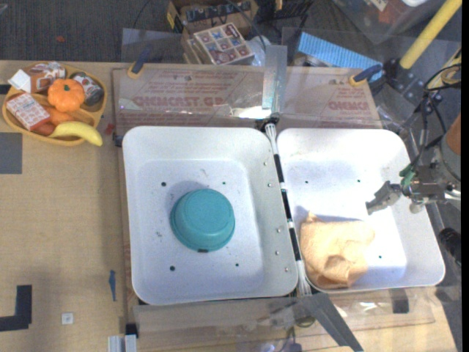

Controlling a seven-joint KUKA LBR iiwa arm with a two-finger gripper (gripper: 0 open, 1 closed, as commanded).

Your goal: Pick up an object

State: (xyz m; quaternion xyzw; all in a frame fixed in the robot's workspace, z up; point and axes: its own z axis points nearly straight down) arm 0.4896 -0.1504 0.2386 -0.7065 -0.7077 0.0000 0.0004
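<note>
A crumpled tan cloth-like object (335,249) lies in the front left corner of the right white bin (344,152). A teal bowl (203,219) sits upside down in the middle of the left white bin (146,152). My gripper (381,199) hangs over the right side of the right bin, reaching in from the right. It is above and to the right of the tan object, apart from it, and nothing shows in its grasp.
A basket (51,105) with an orange pumpkin, a banana and small packets stands on the bench at the far left. Cardboard, plastic sheets and boxes (220,42) lie behind the bins. A yellow pole (432,24) slants at the upper right.
</note>
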